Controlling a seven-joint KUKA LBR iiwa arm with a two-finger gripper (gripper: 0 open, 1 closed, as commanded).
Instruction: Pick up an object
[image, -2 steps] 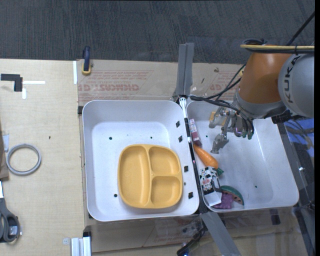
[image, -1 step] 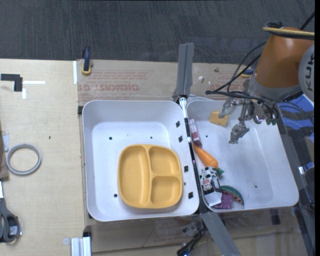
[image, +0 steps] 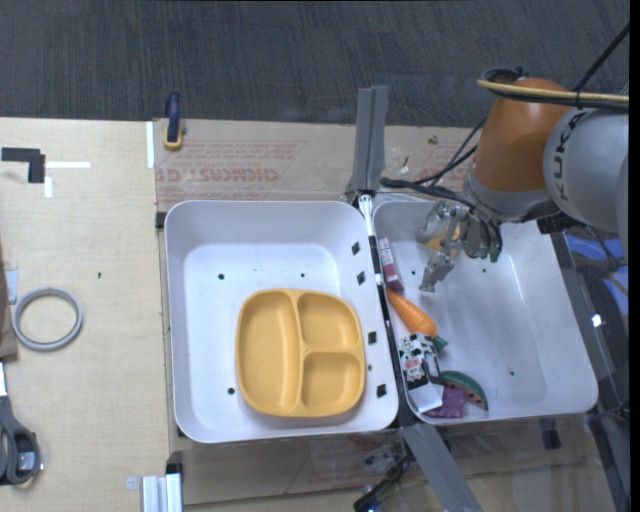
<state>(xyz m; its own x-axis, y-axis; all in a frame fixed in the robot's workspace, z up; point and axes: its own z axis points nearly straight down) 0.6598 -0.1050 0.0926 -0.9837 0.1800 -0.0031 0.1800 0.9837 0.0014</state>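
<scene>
Camera view: looks down at a slant on two white bins side by side on a wooden bench.
Arm: grey KUKA arm (image: 590, 165) with an orange band comes in from the right, over the far part of the right bin (image: 545, 330).
Gripper: gripper (image: 437, 272) hangs above the far left part of the right bin; nothing shows between its fingers, and how far apart they stand cannot be told.
Carrot: orange toy carrot (image: 413, 313) lies against the left wall of the right bin, tapered, slanting from far left to near right, just near of the gripper.
Small tube: dark red tube (image: 386, 268) lies along the same wall, far of the carrot; its label is too small to read.
Near corner pile: black-and-white cow-patterned toy (image: 416, 356), a purple piece (image: 452, 402) and a green-rimmed slice (image: 470, 386) huddle close together.
Left bin: left bin (image: 200, 300) holds a yellow divided plate (image: 300, 352) with three compartments, lying flat.
Writing: red mirrored print on the cardboard (image: 240, 165) beyond the bins, not legible; "KUKA" letters show partly on the arm.
Bench left side: grey tape ring (image: 45, 318) lies well apart from the bins.
</scene>
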